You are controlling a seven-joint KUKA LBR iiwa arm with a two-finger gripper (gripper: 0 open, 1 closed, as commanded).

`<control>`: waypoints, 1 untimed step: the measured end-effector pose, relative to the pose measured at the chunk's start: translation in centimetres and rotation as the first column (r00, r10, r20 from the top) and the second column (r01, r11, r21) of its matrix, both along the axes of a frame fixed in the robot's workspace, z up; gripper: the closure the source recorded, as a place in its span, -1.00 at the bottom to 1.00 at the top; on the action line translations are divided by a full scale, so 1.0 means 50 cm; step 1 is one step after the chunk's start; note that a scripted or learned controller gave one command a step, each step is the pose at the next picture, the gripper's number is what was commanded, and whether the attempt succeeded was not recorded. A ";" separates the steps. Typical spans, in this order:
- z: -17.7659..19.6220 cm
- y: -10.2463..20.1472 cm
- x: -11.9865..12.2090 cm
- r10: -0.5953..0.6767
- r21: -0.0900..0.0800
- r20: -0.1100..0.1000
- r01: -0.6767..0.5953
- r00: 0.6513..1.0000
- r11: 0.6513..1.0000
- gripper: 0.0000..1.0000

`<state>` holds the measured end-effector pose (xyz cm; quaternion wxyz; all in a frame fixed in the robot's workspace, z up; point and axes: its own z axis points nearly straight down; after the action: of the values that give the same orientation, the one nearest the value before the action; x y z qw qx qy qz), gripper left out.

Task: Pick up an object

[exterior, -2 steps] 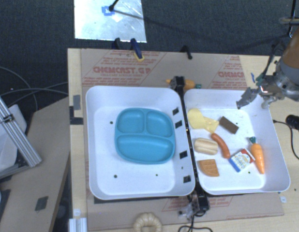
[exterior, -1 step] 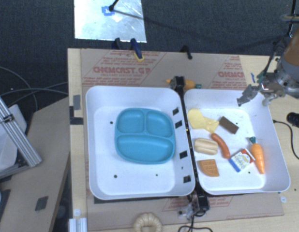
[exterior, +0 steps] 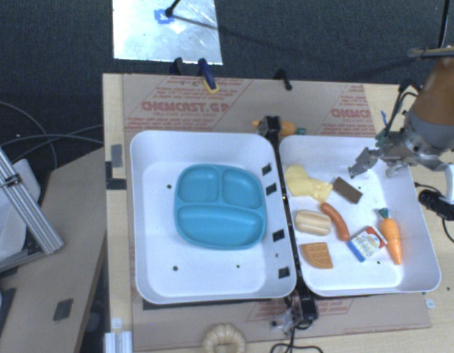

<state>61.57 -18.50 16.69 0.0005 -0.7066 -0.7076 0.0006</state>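
Near edge of the desk (exterior: 168,98): a pale ring-shaped thing (exterior: 225,338), looks like a toy donut, lies outside the bins, not a handy target.

Right bin (exterior: 418,271), shallow white plastic with a glossy, rounded rim, holds all the pickable toy food. Nearest: a waffle-like tan wedge (exterior: 317,255), flat and ridged; a small red-white-blue packet (exterior: 365,243), flat and slick; a carrot (exterior: 391,237), orange, tapered, green tip. Next: a bun (exterior: 312,222), rounded, tan and white, with a sausage (exterior: 335,220) touching its right side, a smooth red-orange cylinder. Further: a yellow lumpy piece (exterior: 308,183), soft-looking moulded plastic, and a brown flat block (exterior: 347,190) just beside it.

Left bin (exterior: 150,197) holds a blue divided plate (exterior: 220,205), three compartments, matte, nothing in them.

End effector (exterior: 380,160) hovers over the far right part of the right bin, fingers look spread apart, nothing between them. Closest target is the brown block, just below-left of the fingertips.

Judgement: approach phase, no grasp yet. To do it well, descend straight over the block and align the fingers across its short width. It is thin, so go low, near the bin floor. The carrot or sausage are easier, rounder grips if the block slips. Avoid the bin wall.

Far: foil-like sheet (exterior: 167,20) on dark carpet.
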 end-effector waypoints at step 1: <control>-0.084 0.003 0.010 0.003 -0.001 0.002 -0.003 1.000 1.000 -1.00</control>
<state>62.04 -18.38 12.52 -0.0005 -0.7056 -0.7086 0.0000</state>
